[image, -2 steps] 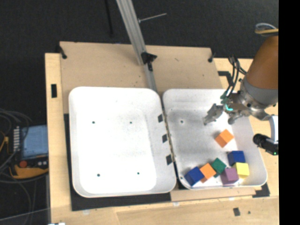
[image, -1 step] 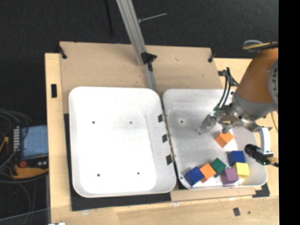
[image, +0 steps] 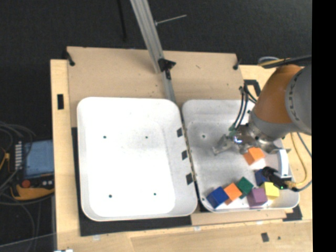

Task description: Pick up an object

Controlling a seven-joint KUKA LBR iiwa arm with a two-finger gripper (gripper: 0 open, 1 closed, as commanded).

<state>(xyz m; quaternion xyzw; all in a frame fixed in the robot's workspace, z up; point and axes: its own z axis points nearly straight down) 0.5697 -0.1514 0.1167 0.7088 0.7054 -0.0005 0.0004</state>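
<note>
We see the claw point(image: 224, 145) low in the right bin point(image: 210, 114) | can't tell its state | orange block point(image: 254, 155) just beside it, lying tilted | more blocks point(image: 244, 192) crowd the near corner.

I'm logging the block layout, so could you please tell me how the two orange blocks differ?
One orange block lies apart, beside the gripper; the other orange block sits in the cluster, touching the blue block and green block. Both rest in the right bin.
</note>
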